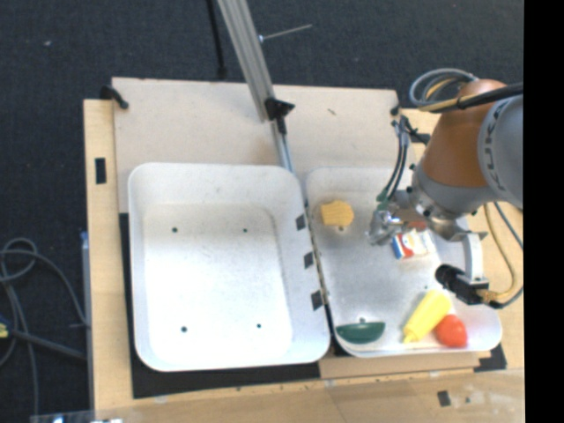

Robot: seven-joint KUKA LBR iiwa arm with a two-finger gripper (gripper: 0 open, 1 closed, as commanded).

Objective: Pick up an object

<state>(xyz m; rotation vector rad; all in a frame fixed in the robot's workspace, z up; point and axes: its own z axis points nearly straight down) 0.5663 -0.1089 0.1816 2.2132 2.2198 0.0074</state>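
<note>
Seen from above: a tan wooden surface point(203, 122) on a dark carpet floor point(53, 42). Two shallow white bins side by side on it. Left bin point(150, 192) with bare white bottom and a few small dark dots. Right bin point(352, 183) with several small things inside.

Near the right bin's top left, a small tan block point(336, 213), lying apart from the rest. At the front edge, a dark green bowl-like piece point(361, 330). Just right of that, a yellow object point(426, 315) lying at a slant, touching a red-orange ball point(451, 330) at the front right corner. Near the middle right, a small white box with red and blue marks point(410, 244).

Grey arm with orange band point(458, 148) reaching in from the right, above the right bin. End effector point(385, 228) low, just left of the white box. Fingers too blurry to read; cannot tell if wide or narrow, maybe nothing in them.

A metal pole point(247, 42) leaning across the back of the surface. Loose cables point(26, 280) on the floor at left.
</note>
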